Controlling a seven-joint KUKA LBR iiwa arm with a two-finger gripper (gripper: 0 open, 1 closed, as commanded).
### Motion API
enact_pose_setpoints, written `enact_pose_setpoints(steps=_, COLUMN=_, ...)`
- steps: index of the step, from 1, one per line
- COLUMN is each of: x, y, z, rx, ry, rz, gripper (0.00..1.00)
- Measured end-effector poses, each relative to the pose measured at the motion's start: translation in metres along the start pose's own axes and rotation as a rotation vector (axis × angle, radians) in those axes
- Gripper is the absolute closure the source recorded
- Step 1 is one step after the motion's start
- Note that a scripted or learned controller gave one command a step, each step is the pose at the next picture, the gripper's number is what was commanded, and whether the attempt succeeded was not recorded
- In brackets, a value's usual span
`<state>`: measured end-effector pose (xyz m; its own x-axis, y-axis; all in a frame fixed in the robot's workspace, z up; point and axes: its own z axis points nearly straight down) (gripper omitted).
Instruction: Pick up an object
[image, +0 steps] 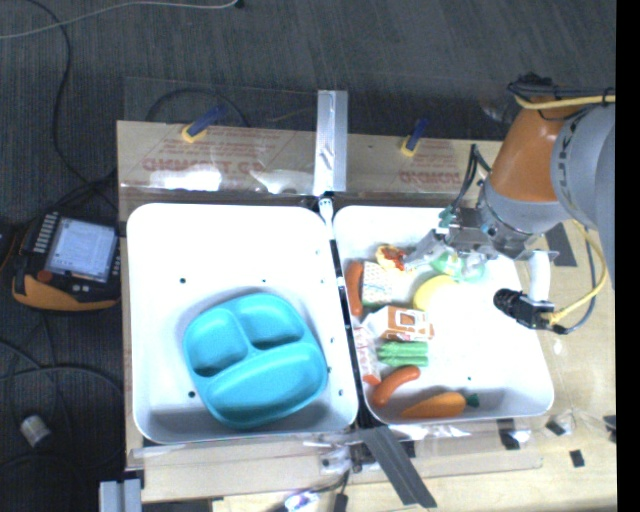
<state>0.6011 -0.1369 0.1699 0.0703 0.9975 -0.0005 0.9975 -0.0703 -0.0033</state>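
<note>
Two shallow white bins sit side by side on the counter (230, 160), the left bin (160, 240) in the middle-left of the frame and the right bin (500, 370) in the middle-right. A blue divided plate (255, 358) lies in the left bin, toward its lower half. The arm (545, 165) reaches in from the upper right, and its claw (458, 243) hangs over the upper part of the right bin; whether it is open or closed cannot be told from this angle. Toy foods crowd the left half of the right bin: a yellow lemon (433, 290) just below the claw, a small printed carton (376, 285) to its left, an orange-and-white box (407, 323) below, green beans (402, 352) under that, a red sausage (394, 384) and a carrot (434, 405) near the bin's lower edge. A handheld controller (70, 258) rests on the floor at the left edge.
</note>
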Motion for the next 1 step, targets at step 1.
enact_pose_setpoints(steps=1, x=-0.0474, y=0.0726, z=0.082, rx=-0.009, ry=-0.002, rz=0.046, gripper=0.0)
